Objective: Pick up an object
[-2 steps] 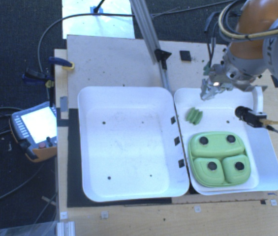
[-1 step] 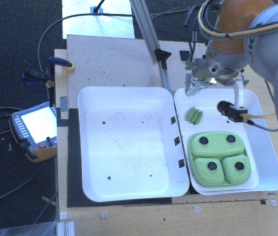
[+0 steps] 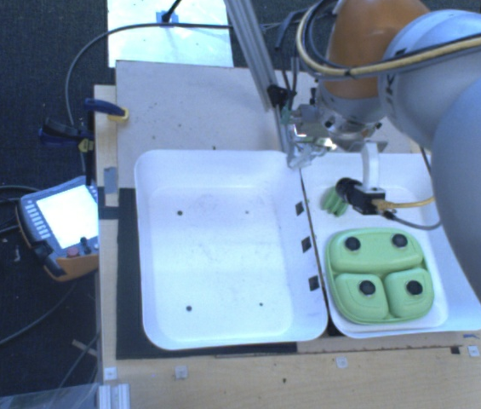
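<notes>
**A:** Where was the gripper [image 3: 298, 155] at that point?

**B:** It hung over the far edge of the bins, right above the seam where the left bin [image 3: 223, 228] met the right bin [image 3: 393, 329]. Nothing was seen in it. Whether the jaws were wide or narrow could not be told, since the tip was small and glared out.

**A:** And the things to pick?

**B:** Both lay in the right bin. A large green moulded piece [image 3: 380, 275] with three rounded lobes, each with a dark dot, sat flat against the near edge. A small green object [image 3: 335, 201] lay near the far-left corner, close to the seam.

**A:** Why hover there?

**B:** My guess was that the small piece was the target, because it lay nearest the tip. Being so close to the bin wall, it left little room on that side for a grasp.

**A:** Any writing?

**B:** None that could be read. The pendant [image 3: 60, 221] off the bench's left edge had a lit screen, but it was washed out. The green pieces showed no labels.
</notes>
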